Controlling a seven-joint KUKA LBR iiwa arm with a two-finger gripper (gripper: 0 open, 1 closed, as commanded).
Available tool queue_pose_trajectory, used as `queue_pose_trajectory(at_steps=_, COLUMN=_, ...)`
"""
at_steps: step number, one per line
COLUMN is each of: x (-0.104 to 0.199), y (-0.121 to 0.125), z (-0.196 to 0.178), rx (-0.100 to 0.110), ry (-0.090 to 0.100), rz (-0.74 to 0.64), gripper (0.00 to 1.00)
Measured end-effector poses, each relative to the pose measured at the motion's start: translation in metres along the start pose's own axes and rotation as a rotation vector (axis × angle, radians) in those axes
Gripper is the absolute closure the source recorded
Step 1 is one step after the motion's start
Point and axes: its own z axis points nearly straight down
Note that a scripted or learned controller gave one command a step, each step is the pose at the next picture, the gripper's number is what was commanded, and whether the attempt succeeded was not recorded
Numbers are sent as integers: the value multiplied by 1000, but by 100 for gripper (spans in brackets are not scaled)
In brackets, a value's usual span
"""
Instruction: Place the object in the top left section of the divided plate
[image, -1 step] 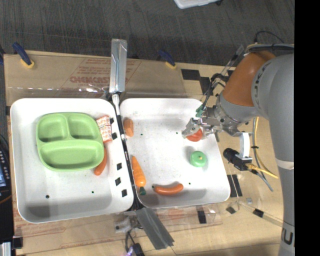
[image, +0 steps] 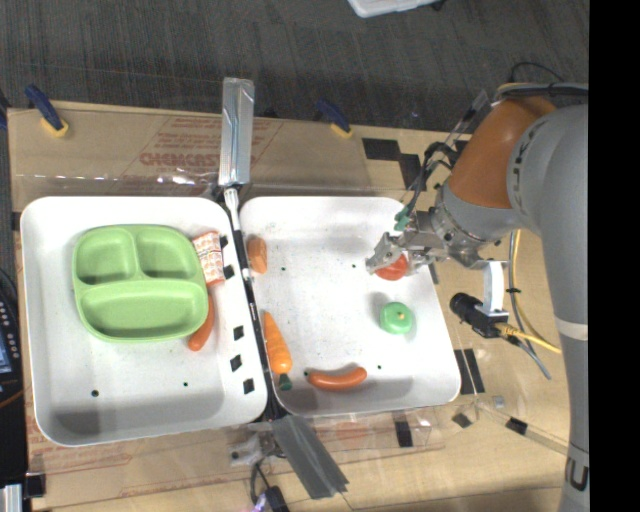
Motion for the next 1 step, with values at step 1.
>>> queue_pose_trajectory(at_steps=1, x=37, y=-50, z=80, rx=8, ry=2, rz=359, gripper=100)
